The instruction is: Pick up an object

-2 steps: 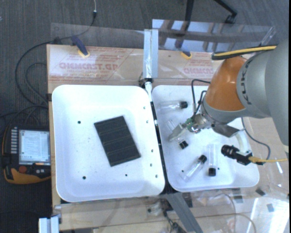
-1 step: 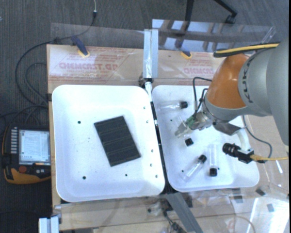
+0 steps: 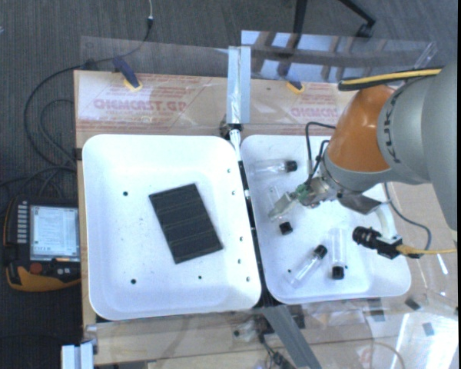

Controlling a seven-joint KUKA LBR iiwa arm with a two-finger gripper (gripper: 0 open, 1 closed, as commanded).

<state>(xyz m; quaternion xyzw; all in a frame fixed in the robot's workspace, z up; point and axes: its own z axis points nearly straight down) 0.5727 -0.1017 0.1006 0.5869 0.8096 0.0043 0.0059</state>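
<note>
- Over the right-hand shallow white bin (image 3: 399, 287), the two-finger gripper (image 3: 301, 196) hangs low above the floor of the bin's far half, and the grey arm with its orange band (image 3: 357, 141) reaches in from the view's right
- Whether the claw is released, clenched or grasping something cannot be told, because its tip is small and blurs into the pale floor
- Just beside the gripper, on its left in the view, lies a bare clear plastic vial (image 3: 279, 204), set at a slant; whether the two touch cannot be told
- Just below that vial, and apart from it, rests a small loose black cap (image 3: 286, 227)
- Toward the bin's far edge lies a clear vial with a black cap (image 3: 283, 165), the capped end pointing to the view's right
- Near the bin's front edge lie two more capped tubes, close together but apart: a slanted clear vial (image 3: 308, 262) with its black cap at the upper right end, and a straight clear vial (image 3: 337, 254) with its black cap at the near end
- Across the divide, the left-hand shallow white bin (image 3: 107, 283) holds one flat black ribbed rectangular pad (image 3: 185, 223), turned at a slant near the bin's middle, well apart from the gripper
- Beyond both bins lies a brown cardboard sheet with red print (image 3: 154, 106)
- Left of the bench, on the grey carpet, sits an orange-and-black control pendant with a lit screen (image 3: 44, 237)
</note>
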